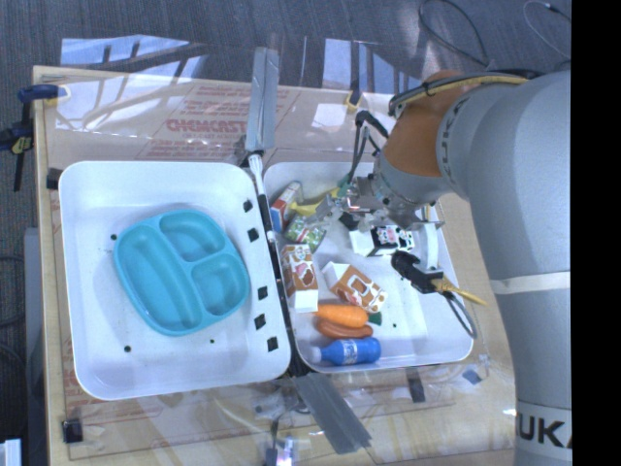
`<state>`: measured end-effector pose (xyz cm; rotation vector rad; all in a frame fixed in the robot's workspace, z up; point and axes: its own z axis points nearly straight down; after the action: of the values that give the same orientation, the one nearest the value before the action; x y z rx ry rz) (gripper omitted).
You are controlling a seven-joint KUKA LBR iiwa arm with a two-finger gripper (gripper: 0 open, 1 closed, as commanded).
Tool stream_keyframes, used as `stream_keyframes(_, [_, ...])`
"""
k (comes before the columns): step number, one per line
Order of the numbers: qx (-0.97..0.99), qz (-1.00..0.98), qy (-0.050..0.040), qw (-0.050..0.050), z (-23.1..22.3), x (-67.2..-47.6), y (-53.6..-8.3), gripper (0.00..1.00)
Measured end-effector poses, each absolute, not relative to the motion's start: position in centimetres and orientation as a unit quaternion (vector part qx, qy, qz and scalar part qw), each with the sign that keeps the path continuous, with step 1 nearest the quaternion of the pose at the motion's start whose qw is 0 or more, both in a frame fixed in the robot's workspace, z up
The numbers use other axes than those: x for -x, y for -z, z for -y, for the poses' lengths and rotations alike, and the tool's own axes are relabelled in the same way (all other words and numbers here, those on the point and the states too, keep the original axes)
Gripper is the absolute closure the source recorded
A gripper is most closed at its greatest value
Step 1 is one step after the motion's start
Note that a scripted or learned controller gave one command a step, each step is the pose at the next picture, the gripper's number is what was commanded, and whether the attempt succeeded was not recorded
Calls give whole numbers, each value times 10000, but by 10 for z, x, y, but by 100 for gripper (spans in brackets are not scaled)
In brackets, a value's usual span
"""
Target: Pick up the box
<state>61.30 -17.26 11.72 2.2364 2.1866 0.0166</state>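
Gripper (374,223) down in right bin (441,348), above-right of orange-white box (357,286); finger state can't tell.

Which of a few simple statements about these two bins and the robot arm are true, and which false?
1. The blue divided tray lies in the left bin. True.
2. The blue bottle stands upright. False: it lies on its side in the right bin.
3. The toy carrot lies just above the blue bottle in the view. True.
4. The gripper hangs over the left bin. False: it is over the right bin.
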Motion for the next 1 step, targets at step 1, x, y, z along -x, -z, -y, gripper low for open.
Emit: stream_keyframes(1, [-5881, -8087, -83, 99, 162, -603, -108, 0])
